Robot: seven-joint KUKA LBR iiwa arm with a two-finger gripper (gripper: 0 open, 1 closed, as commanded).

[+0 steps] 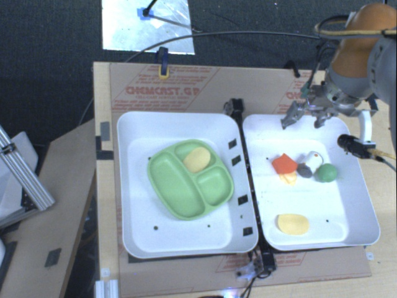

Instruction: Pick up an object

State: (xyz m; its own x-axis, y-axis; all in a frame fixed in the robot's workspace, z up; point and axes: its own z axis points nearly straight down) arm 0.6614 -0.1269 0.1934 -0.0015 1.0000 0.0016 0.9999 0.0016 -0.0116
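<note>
Near edge: you have the front rims of two shallow white plastic bins, the left bin (133, 228) and the right bin (363, 219), meeting at a dark hinge-like strip that runs between them.
Right bin, front: a flat pale-yellow oval piece (293, 223) lies alone near the front rim, with bare white floor on every side of it.
Right bin, middle: you see a tight cluster. An orange block (285, 164) sits on a small yellow wedge (288, 178); just beside them are a small dark grey lump (304, 171), a white rounded piece (315, 160) and a green ball (326, 173). They touch or nearly touch, so there is little room between them.
Right bin, open room: the floor left of the cluster and the strip between the cluster and the oval piece are bare.
Left bin: a light-green divided plastic tray (186, 191) lies tilted in the middle, holding a yellow rounded lump (197, 159) in its far compartment; white floor shows all round the tray.
Far rim of right bin: the two-finger gripper (307, 115) hangs over the back edge, fingers spread apart with nothing between them, well apart from the cluster.
Beyond: the brown cardboard sheet (186, 85) under the bins.
</note>
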